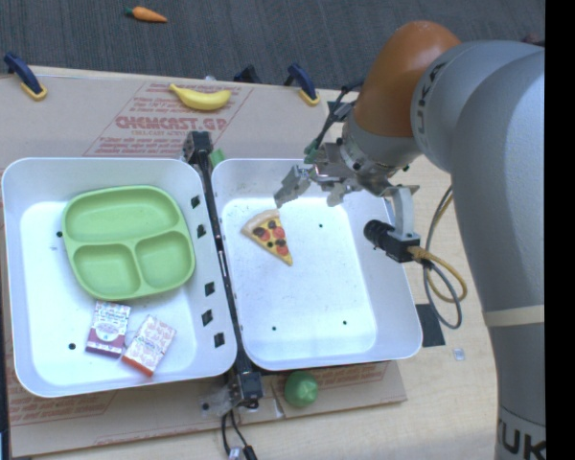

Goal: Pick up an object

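A toy pizza slice (269, 237) lies flat in the right bin (364, 329), near its back left corner. My gripper (312, 190) hangs over the bin's back edge, just above and to the right of the slice. Its fingers (287, 188) are spread open with nothing between them, and they stand apart from the slice. In the left bin (29, 353) sit a green divided plate (127, 239) and two small snack packets (108, 329) (149, 344).
A toy banana (201, 95) rests on the cardboard behind the bins. A green ball (302, 388) sits on the bench in front of the right bin. A toy carrot (149, 13) lies on the floor beyond. Blue clamps (25, 75) hold the board's back edge.
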Available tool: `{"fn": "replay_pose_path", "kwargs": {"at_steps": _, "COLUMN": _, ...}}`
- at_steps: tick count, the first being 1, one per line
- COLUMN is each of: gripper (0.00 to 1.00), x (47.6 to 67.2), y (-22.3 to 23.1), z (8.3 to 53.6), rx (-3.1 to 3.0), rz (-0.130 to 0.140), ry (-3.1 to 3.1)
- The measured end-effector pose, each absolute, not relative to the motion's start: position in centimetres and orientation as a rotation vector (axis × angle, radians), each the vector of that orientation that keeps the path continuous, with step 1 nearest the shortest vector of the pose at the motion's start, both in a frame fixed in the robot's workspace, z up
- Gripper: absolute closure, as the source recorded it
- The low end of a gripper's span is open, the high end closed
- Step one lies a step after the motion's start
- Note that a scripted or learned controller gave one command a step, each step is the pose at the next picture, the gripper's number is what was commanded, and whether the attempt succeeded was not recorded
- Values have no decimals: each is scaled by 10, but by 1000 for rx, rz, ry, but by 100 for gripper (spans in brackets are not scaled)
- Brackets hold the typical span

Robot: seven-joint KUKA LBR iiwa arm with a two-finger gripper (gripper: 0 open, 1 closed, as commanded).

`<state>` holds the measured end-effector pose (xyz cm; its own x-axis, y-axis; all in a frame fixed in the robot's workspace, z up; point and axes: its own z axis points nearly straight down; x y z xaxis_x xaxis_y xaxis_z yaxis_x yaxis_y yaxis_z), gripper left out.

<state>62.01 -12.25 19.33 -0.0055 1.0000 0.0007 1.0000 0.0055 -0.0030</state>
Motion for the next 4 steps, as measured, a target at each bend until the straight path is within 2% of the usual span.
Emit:
{"fn": "replay_pose_path", "kwargs": {"at_steps": 1, "gripper": 0, "x": 550, "y": -132, "z": 158, "rx": -2212, "rz": 6, "ry": -2225}}
{"fn": "replay_pose_path", "kwargs": {"at_steps": 2, "gripper": 0, "x": 541, "y": -199, "z": 146, "rx": -2218, "rz": 2, "ry": -2225}}
{"fn": "replay_pose_path", "kwargs": {"at_steps": 3, "gripper": 0, "x": 560, "y": -210, "z": 132, "rx": -2214, "rz": 3, "ry": -2228}}
{"fn": "replay_pose_path", "kwargs": {"at_steps": 4, "gripper": 0, "x": 476, "y": -211, "z": 92, "rx": -2212, "rz": 3, "ry": -2226}}
